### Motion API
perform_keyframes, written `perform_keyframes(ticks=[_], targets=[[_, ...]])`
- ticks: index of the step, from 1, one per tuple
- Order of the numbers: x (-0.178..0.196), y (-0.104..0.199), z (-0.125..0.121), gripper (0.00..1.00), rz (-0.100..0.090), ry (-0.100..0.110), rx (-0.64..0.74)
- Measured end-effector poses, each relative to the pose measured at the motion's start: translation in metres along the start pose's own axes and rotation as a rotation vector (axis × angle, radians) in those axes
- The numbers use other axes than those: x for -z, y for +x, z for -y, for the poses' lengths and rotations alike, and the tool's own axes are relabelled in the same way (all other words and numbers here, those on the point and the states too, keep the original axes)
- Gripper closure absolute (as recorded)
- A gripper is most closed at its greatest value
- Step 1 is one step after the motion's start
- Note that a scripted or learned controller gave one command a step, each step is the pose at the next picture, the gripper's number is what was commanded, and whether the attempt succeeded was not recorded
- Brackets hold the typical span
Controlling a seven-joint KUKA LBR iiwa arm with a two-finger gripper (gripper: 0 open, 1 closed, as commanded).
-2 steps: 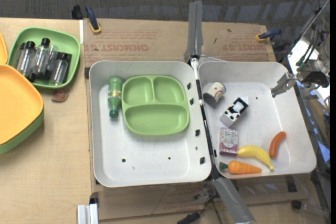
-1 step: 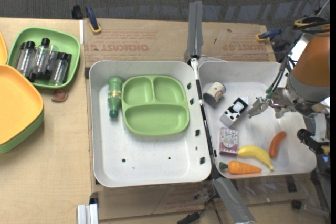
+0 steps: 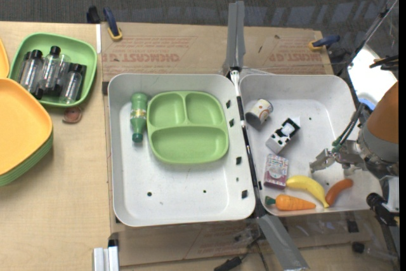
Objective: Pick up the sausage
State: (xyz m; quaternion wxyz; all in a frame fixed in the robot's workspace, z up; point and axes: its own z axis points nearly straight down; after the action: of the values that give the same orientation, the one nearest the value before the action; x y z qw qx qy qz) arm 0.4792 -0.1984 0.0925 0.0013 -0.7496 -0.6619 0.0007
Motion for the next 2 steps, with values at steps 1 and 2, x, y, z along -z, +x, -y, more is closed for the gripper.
perform_keyframes(ticks=[1,2], targets=[[-0.002,0.06,0.01,0.0,0.0,0.001,-0.033],[-0.002,0.007,0.001,0.0,0.001,-0.001,-0.01]])
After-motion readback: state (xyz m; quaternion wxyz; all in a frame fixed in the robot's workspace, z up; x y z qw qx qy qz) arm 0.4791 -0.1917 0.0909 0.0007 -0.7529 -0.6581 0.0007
